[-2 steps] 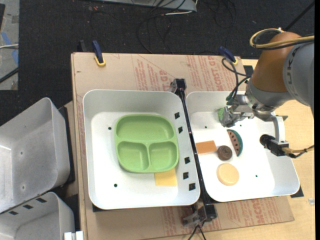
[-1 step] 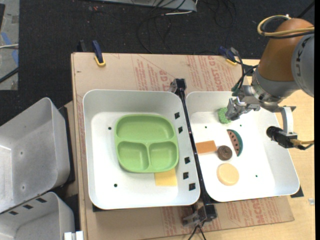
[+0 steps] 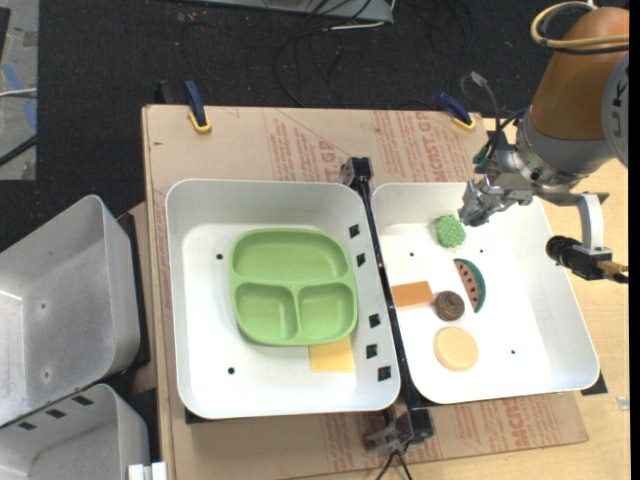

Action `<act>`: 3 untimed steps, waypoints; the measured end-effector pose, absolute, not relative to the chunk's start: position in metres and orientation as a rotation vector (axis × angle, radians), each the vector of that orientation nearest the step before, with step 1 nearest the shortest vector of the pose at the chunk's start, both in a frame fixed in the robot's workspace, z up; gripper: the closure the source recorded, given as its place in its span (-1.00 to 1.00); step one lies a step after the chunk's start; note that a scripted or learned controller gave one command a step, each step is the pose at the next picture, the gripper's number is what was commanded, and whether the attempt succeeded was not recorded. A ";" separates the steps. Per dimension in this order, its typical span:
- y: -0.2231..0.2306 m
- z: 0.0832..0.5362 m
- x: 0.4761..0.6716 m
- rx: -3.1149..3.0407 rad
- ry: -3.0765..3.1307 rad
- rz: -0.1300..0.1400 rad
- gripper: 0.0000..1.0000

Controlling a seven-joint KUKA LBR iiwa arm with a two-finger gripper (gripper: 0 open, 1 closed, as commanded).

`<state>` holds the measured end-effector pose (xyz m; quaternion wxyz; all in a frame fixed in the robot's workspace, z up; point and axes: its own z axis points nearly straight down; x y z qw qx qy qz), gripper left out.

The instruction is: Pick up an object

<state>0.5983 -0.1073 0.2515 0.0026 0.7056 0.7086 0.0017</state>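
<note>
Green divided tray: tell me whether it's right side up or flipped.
Right side up. The green divided tray lies flat in the left bin, its three compartments facing upward, hollows visible.

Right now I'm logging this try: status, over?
Gripper low over right bin, beside green bumpy ball, nothing seen held. Watermelon slice, orange block lie nearby. Path unobstructed.

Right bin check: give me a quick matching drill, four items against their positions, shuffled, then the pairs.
Items:
1. green bumpy ball
2. watermelon slice
3. orange block
4. pale yellow disc

Positions:
A. nearest the bin's front edge
B. beside the divider between the bins
C. just below the end effector
D. right of the brown round piece

Pairs: 1-C, 2-D, 3-B, 4-A
</note>
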 end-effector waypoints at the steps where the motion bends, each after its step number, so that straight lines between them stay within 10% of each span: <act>1: -0.046 0.250 0.597 2.214 2.231 0.001 1.00; 3: 0.061 0.246 0.608 2.214 2.228 0.004 1.00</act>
